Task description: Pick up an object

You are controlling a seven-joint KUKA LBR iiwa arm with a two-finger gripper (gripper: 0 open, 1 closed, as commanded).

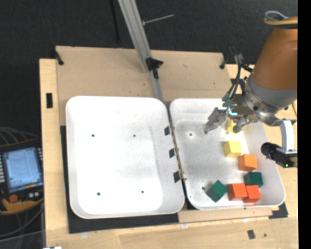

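Camera view | yellow blocks (232, 148): 1 | orange blocks (248, 162): 3 | green blocks (216, 190): 2

My thick, rounded robot arm (280, 61) has a glossy orange band, with a smooth grey metal collar just below it. Thin dark cables run along its side above the small grey metal two-finger gripper (225, 122), where I see a tiny cyan light.

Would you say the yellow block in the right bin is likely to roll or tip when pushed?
Probably neither: the yellow block looks cube-shaped and sits flat, so it should slide rather than roll. It appears rigid. The orange block lies close beside it, so a push that way would likely nudge both.
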